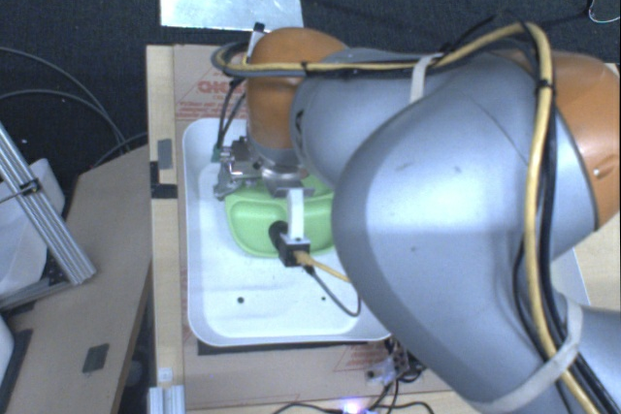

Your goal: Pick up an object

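pale green rounded object [254, 226] lies in white bin [209, 305], perhaps plastic; arm hides fingers, grip unclear.

Pale green object [254, 223]; white bin [209, 305]; grey arm [446, 208], orange band [281, 82].

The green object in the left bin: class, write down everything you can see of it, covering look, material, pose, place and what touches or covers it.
The green object is pale lime, smooth and slightly glossy, like moulded plastic, with a rounded outline. It lies in the white bin, towards its upper half. Its upper and right parts are hidden behind the arm and the wrist assembly directly above it. A white and black fitting with a cable overlaps its lower right edge. Whether it is gripped cannot be told.
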Controlling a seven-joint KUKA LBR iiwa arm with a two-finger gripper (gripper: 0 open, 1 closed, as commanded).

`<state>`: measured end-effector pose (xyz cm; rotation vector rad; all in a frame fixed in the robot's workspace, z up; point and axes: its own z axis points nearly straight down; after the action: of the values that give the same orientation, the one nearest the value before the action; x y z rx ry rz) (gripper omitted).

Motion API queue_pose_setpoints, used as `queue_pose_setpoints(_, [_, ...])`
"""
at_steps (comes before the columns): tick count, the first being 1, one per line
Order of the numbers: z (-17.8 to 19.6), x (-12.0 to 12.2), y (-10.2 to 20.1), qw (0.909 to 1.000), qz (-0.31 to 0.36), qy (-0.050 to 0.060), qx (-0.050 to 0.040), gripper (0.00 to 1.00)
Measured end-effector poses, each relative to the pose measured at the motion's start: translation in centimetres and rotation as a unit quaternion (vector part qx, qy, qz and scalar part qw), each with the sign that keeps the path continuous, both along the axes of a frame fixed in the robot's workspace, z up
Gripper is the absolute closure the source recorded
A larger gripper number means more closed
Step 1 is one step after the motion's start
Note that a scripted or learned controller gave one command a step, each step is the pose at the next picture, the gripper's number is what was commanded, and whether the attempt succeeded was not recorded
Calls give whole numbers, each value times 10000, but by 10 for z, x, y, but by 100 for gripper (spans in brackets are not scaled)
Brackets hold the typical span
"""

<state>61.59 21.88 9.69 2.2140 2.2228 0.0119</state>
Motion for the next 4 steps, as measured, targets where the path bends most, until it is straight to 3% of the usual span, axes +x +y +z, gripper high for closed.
queue_pose_setpoints(1, [12,-3,5,10000,43,-1,25,100])
queue_pose_setpoints(2, [26,-46,-8,10000,53,-4,71,100])
queue_pose_setpoints(3, [18,-127,-8,9999,76,31,107,100])
queue_pose_setpoints(4, [18,-112,-11,9999,90,17,118,100])
